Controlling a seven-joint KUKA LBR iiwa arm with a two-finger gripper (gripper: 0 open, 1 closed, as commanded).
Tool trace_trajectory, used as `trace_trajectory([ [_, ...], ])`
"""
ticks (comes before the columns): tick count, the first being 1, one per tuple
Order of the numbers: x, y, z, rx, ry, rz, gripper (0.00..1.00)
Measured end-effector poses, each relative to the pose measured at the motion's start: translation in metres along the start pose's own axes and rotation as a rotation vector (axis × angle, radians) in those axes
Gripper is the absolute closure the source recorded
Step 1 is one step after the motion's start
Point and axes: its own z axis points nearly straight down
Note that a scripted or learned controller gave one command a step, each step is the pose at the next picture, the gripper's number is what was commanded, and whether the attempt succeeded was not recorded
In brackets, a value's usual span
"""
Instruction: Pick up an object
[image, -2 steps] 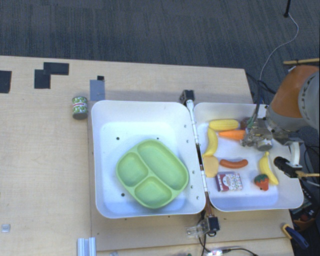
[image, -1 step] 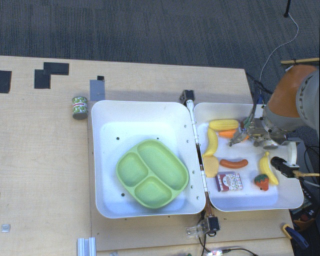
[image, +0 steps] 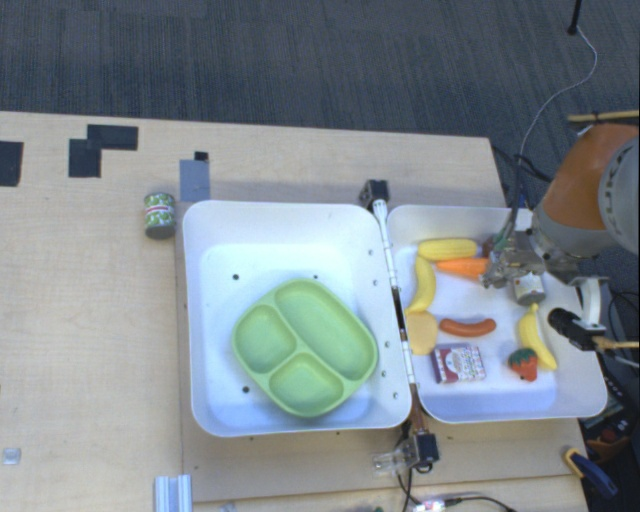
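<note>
The right bin (image: 575, 400) holds several toy foods: a yellow banana (image: 447, 248) at the back, an orange carrot (image: 462, 267) just in front of it, a curved banana (image: 425, 287), a tan slice (image: 423, 332), a red sausage (image: 467, 326), a red box (image: 459, 363), another banana (image: 538, 340) and a strawberry (image: 524, 364). My gripper (image: 514, 276) hangs low over the back right of this bin, right beside the carrot's right end. Nothing is visibly lifted.
The left bin (image: 200, 300) holds a green divided plate (image: 305, 347). A small green can (image: 159, 214) and a grey block (image: 195, 180) stand on the bench off the left bin's far left corner. Clamps and cables sit along the divider and the bench's right edge.
</note>
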Motion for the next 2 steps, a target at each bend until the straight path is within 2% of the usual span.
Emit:
trace_trajectory([
  [1,0.006,0.001,0.001,0.004,0.011,-0.004,0.00],
  [2,0.004,0.002,-0.011,-0.003,0.003,-0.006,1.00],
])
